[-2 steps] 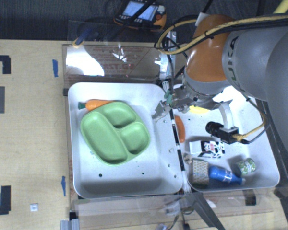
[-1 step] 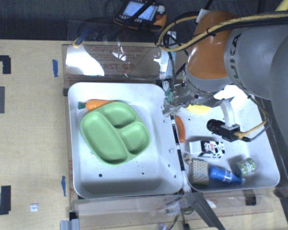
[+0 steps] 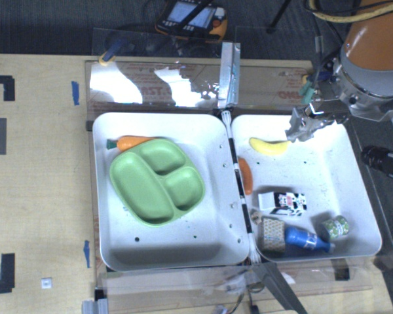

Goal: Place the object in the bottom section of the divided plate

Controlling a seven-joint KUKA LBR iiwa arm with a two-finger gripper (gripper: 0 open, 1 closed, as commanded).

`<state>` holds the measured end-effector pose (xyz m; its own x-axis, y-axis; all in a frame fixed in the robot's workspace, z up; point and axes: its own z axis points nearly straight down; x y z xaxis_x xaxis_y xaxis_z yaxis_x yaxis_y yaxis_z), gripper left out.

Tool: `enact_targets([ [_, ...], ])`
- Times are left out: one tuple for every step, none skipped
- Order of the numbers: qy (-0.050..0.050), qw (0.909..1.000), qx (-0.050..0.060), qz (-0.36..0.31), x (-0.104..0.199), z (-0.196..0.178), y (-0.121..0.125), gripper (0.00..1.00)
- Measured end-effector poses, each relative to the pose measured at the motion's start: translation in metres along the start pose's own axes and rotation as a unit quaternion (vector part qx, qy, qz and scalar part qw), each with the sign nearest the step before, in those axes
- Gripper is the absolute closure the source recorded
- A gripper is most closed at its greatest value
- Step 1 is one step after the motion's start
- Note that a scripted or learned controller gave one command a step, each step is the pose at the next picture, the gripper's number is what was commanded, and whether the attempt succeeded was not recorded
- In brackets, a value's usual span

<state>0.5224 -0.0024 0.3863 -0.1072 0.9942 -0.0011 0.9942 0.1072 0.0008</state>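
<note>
A green divided plate (image 3: 156, 181) lies in the left bin (image 3: 118, 241), with one large section and two smaller ones. An orange carrot (image 3: 132, 142) rests against the plate's far rim. In the right bin (image 3: 360, 195) a yellow banana (image 3: 269, 147) lies near the far wall. My gripper (image 3: 305, 127) hangs just right of the banana's end, over the right bin's far side.
The right bin also holds an orange piece (image 3: 245, 174) by the divider, a black-and-white carton (image 3: 283, 202), a mesh-patterned item (image 3: 271, 233), a blue object (image 3: 305, 239) and a small green can (image 3: 335, 227). A clear panel stands behind both bins.
</note>
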Motion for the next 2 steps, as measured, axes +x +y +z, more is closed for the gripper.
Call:
enact_targets([
  [0.000, 0.9988, -0.001, -0.049, 0.042, -0.041, -0.038, 1.00],
  [0.000, 0.9913, 0.002, 0.132, -0.035, 0.009, -0.037, 1.00],
])
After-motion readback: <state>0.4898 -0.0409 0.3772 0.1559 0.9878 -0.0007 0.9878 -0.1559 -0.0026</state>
